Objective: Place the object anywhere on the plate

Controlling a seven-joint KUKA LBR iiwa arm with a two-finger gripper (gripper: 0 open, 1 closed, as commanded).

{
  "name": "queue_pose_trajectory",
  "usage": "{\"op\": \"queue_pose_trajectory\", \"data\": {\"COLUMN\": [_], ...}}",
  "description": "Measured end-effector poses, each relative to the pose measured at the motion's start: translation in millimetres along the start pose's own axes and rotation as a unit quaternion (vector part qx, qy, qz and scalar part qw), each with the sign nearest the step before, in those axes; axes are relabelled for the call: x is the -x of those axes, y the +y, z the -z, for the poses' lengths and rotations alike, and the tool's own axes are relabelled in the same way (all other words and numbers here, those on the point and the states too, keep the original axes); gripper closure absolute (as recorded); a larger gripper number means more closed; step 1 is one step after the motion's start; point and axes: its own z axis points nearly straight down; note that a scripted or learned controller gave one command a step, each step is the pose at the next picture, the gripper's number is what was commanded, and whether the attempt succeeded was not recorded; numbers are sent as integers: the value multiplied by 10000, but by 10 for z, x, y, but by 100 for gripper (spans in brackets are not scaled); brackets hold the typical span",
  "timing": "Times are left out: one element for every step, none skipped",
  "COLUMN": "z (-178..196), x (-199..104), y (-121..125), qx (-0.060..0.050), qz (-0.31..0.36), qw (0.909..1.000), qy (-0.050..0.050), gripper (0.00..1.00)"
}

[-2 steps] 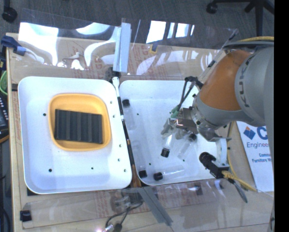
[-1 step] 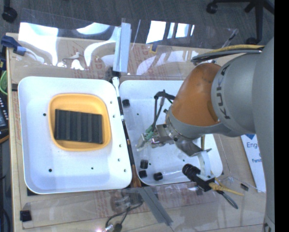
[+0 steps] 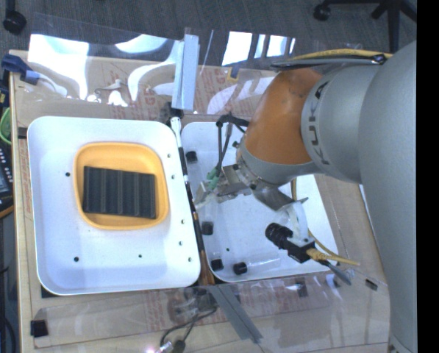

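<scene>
A yellow plate (image 3: 120, 186) with a dark ridged centre lies in the left white bin (image 3: 57, 256). The arm's orange band and grey wrist hang over the right bin (image 3: 256, 259). My gripper (image 3: 213, 185) points down near that bin's left wall, roughly mid-length. A small green thing (image 3: 214, 175) shows at the gripper's tip. I cannot make out whether it is held or lying in the bin. The arm hides much of the right bin's floor.
A black and yellow cable connector (image 3: 289, 243) sits by the wrist over the right bin. Small black studs (image 3: 239, 268) dot the bin floor. A raised rim (image 3: 187, 197) divides the two bins. A grey upright bar (image 3: 184, 72) stands behind them.
</scene>
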Motion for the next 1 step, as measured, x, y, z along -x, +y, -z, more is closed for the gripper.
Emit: {"op": "queue_pose_trajectory", "data": {"z": [-111], "x": [-73], "y": [584], "qx": [-6], "qz": [453], "qw": [9990], "qy": [1], "gripper": [100]}}
